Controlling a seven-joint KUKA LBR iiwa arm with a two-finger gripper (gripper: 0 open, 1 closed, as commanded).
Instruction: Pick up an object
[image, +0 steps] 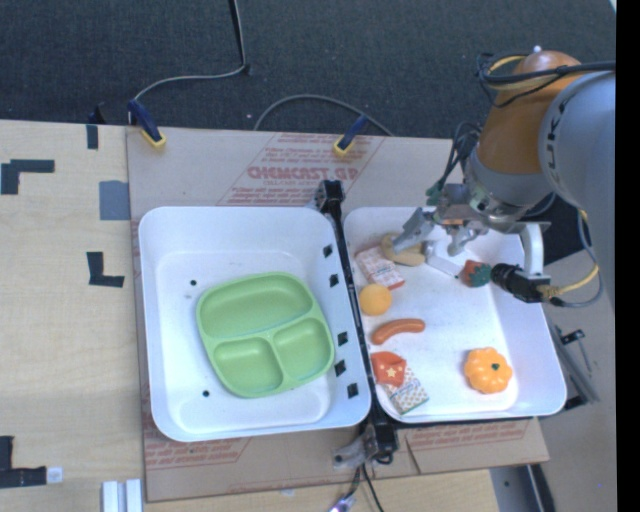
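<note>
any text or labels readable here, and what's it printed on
"CHEMCAST GP", red, blurred so the reading is uncertain: on the brown cardboard under the bins.
Smaller red lines around it: too blurred to read.
Print on the white packet and the red packet in the right bin: too small to read.

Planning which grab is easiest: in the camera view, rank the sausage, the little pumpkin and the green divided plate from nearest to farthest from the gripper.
From the gripper:
1. Sausage, middle of the right bin.
2. Pumpkin, right bin's near right corner.
3. Green plate, in the left bin.
</note>
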